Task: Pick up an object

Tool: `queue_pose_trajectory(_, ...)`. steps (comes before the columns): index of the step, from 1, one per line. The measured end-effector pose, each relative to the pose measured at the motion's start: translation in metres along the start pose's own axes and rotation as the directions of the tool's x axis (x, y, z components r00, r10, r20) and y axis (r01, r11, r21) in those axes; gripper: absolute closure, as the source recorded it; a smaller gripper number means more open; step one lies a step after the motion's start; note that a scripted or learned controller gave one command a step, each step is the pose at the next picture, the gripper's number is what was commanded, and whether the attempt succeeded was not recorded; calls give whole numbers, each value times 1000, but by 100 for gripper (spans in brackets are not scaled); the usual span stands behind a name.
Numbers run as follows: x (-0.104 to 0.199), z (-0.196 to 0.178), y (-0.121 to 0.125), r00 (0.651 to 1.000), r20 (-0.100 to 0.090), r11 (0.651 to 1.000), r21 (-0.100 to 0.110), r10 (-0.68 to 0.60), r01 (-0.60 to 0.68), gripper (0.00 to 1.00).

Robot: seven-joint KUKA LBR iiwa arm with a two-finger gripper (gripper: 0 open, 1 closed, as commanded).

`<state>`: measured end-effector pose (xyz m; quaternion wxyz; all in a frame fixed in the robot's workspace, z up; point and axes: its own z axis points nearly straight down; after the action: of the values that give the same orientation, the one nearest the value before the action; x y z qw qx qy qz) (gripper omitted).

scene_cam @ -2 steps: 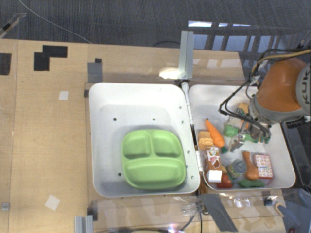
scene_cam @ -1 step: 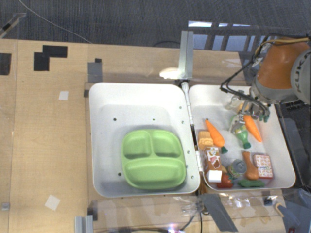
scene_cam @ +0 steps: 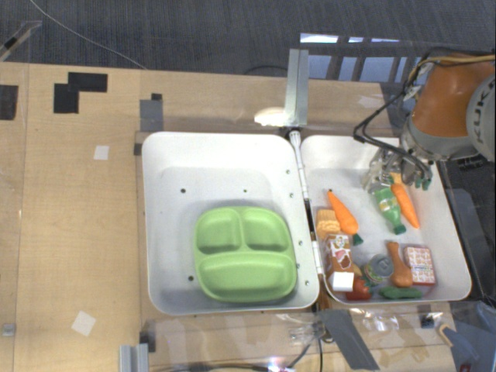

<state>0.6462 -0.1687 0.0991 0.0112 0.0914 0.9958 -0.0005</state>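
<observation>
Hand (scene_cam: 397, 173): upper right of frame, low over the right bin (scene_cam: 459, 263); whether it is apart or together, cannot tell.
Objects: green bottle (scene_cam: 387, 206) and carrot (scene_cam: 405, 204) just below it.
Hidden: arm cut by right edge.
Room: bare floor in the bin's upper-left corner.

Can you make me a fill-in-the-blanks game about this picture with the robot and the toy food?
1. The divided plate in the left bin is colored ____.
2. The plate has ____ compartments.
3. The gripper hangs over the ____ bin.
4. Just under the gripper, beside a green bottle, lies an orange ____.

Missing words: green; three; right; carrot
</observation>
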Motion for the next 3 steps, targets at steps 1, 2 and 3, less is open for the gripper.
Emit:
queue_pose_trajectory(1,23,-132,44,1000,2,1000,-1,-30,30,100)
queue_pose_trajectory(2,-3,-185,96,999,-7,999,-2,40,-40,100)
queue_pose_trajectory(3,-3,-183,94,999,-11,999,-1,42,-42,0)
